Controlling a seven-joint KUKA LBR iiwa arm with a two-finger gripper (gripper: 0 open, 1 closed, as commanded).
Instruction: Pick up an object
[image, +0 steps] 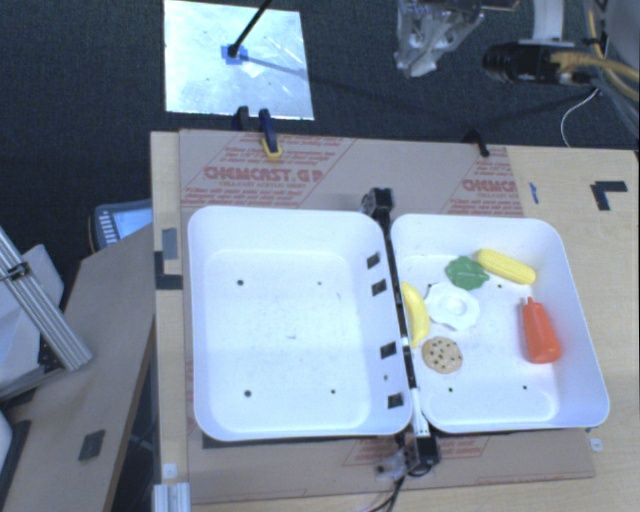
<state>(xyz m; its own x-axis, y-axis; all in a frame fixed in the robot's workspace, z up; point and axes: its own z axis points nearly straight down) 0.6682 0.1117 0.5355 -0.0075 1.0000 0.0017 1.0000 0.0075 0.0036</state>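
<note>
The right bin (575, 290) holds several toy foods. A yellow corn cob (506, 266) lies at its back, with a green leafy piece (466, 272) just left of it. A white fried egg (452, 307) sits near the middle. A yellow banana (415, 313) lies along the left wall, and a brown cookie (441, 354) rests in front of it. An orange bottle (540, 331) lies on the right side. My gripper (422, 50) hangs high beyond the bench's far edge, well away from the bins and holding nothing that I can see.
The left bin (200, 300) stands beside the right one, joined by a black clamp strip (392, 300). A shiny sheet (238, 60) lies on the dark floor at the back left. Cables (570, 65) run at the upper right.
</note>
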